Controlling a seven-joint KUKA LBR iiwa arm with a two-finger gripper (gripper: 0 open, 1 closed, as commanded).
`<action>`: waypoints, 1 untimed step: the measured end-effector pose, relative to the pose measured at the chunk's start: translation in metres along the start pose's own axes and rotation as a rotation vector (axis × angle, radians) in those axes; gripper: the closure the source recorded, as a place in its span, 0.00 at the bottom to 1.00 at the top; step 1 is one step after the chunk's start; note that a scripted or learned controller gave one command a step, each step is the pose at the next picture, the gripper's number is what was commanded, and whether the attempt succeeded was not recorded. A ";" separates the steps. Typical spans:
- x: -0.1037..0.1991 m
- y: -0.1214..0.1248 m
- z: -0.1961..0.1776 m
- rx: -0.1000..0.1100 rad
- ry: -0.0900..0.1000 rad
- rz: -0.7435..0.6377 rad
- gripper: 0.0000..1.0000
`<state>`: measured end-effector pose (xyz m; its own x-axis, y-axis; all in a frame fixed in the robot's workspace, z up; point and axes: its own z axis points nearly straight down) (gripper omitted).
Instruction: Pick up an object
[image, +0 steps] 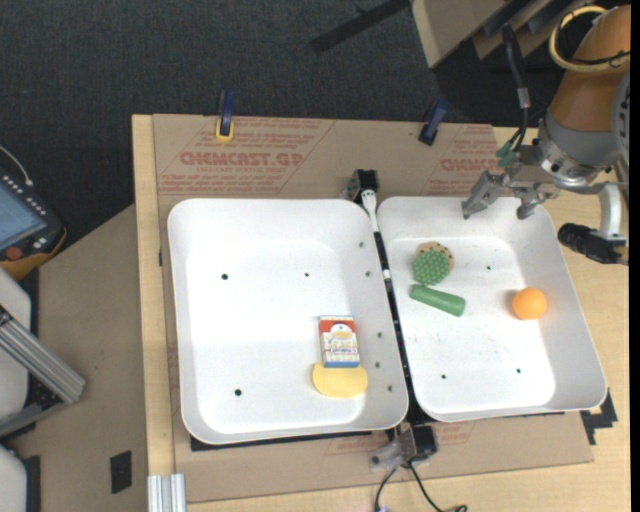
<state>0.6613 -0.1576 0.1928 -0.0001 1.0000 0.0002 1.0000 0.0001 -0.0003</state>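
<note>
While no object is yet chosen, the orange ball (529, 304) lies free near the right bin's (575, 350) right wall, with a green cylinder (437, 299) and a green studded ball (432, 264) to its left. The gripper (505, 200) hovers over the far rim, jaws spread and holding nothing; the approach step, I judge, calling for descent. Far cardboard (240, 157) reads "CHEMCAST"

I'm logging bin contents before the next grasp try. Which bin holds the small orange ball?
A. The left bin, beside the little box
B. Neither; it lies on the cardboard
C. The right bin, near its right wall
C: the orange ball lies in the right bin near its right wall, apart from the green cylinder.
</note>
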 end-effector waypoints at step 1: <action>0.005 -0.045 0.067 0.010 0.003 0.002 0.00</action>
<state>0.6161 -0.1522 0.1262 0.0015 1.0000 0.0028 0.9999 -0.0015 -0.0099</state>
